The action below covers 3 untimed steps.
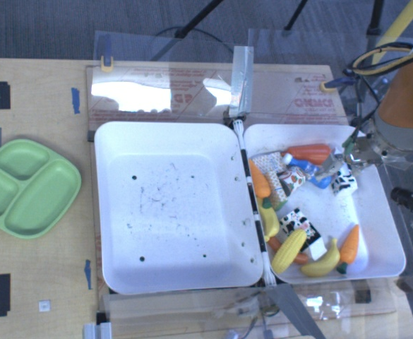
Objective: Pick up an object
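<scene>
The right bin (pixel 382 210) holds a heap of toy food. A long orange piece (pixel 306 152) lies at the back, with a blue bottle (pixel 309 169) and a patterned packet (pixel 282 180) just in front of it. Nearer the front are a black-and-white cow (pixel 296 223), a corn cob (pixel 289 251), a banana (pixel 322 263) and a small carrot (pixel 349 244). My gripper (pixel 349 157) reaches in from the right over the bin's back right corner. It hangs just above a small black-and-white toy (pixel 344 183) and beside the blue bottle. Nothing is visibly held.
The left bin (pixel 114 154) adjoins the right one along a shared middle wall (pixel 247 189). A green divided plate (pixel 26 188) sits on the bench at far left. Clear plastic panels (pixel 164 83) stand behind both bins. Cables (pixel 375 58) hang by the arm.
</scene>
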Available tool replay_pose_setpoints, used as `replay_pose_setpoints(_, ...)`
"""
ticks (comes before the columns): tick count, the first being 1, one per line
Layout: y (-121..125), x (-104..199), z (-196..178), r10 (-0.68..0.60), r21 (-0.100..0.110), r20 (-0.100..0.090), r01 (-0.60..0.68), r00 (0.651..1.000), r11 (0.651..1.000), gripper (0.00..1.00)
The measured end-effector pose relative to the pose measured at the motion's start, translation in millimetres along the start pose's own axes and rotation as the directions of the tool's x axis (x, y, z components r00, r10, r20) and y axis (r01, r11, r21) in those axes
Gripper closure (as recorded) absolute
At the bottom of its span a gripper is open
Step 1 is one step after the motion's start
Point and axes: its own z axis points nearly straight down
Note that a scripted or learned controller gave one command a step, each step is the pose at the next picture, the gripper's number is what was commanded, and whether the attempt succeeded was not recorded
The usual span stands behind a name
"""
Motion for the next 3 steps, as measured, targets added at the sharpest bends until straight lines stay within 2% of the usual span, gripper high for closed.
replay_pose_setpoints(1, 22, -16, 37, 0.000, -0.003, 0.002, 0.000, 1.000, 1.000, 0.00)
replay_pose_setpoints(2, 22, -16, 29, -0.001, -0.001, 0.002, 0.001, 1.000, 1.000, 1.00)
replay_pose_setpoints(3, 74, 52, -85, 0.041, 0.001, 0.000, -0.041, 0.999, 0.999, 1.00)
